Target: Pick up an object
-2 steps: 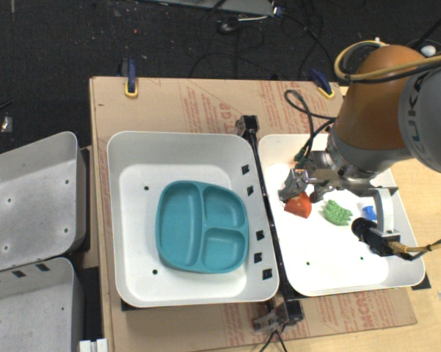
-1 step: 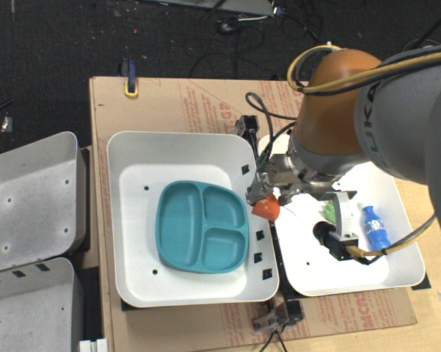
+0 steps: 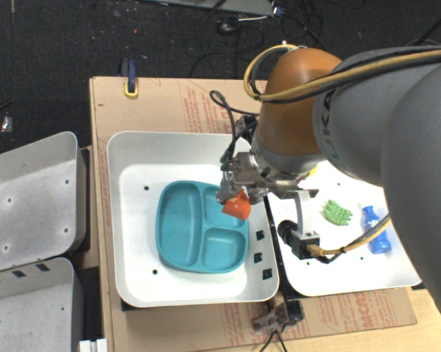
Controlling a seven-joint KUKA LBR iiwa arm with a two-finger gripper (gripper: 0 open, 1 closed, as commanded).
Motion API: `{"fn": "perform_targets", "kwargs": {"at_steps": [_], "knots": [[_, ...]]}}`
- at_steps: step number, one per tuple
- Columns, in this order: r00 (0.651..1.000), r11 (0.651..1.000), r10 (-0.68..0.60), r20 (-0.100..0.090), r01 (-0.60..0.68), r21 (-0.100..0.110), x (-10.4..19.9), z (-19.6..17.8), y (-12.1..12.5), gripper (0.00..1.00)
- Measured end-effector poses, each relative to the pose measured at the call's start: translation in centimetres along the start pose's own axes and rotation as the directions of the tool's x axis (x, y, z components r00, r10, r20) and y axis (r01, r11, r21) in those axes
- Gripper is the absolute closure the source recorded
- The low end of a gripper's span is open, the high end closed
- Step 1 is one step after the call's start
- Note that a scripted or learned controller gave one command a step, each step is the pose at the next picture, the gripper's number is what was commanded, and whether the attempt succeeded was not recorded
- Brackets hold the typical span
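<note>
My gripper hangs over the right edge of the left bin, just above the teal divided plate. A small orange-red object sits between its fingertips, lifted over the plate's right rim. The orange band and grey arm cover much of the right bin. In that right bin lie a green knobbly object and a blue object with a yellow strip across it.
The teal plate lies in the middle of the left bin with white floor around it. A black cable and fitting hang from the wrist over the right bin. Cardboard underlies both bins; white trays stand at the left.
</note>
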State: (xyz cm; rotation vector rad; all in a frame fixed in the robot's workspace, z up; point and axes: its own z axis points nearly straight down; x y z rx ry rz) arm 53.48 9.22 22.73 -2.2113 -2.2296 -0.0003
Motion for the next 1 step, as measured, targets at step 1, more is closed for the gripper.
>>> {"fn": "perform_targets", "kwargs": {"at_steps": [1], "knots": [[1.000,1.000,0.006,0.001,-0.006,0.000,-0.35,-0.05,-0.01,0.00]]}}
